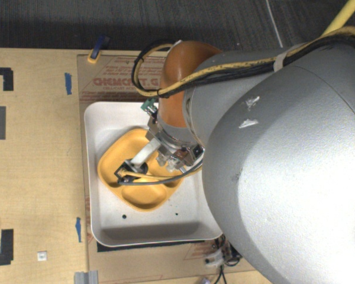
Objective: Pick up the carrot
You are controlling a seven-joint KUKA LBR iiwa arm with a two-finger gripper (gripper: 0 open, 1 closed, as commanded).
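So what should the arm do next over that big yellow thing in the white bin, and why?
Probably lift straight up a little. The gripper sits low over the yellow thing in the white bin, and the wrist and arm hide the spot beneath it, so I cannot tell what, if anything, it has hold of. Rising would uncover that spot before any grasp.

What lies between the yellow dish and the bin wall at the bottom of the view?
Camera view: only bare white floor runs from the yellow dish to the bin's lower wall, apart from two small dark specks.
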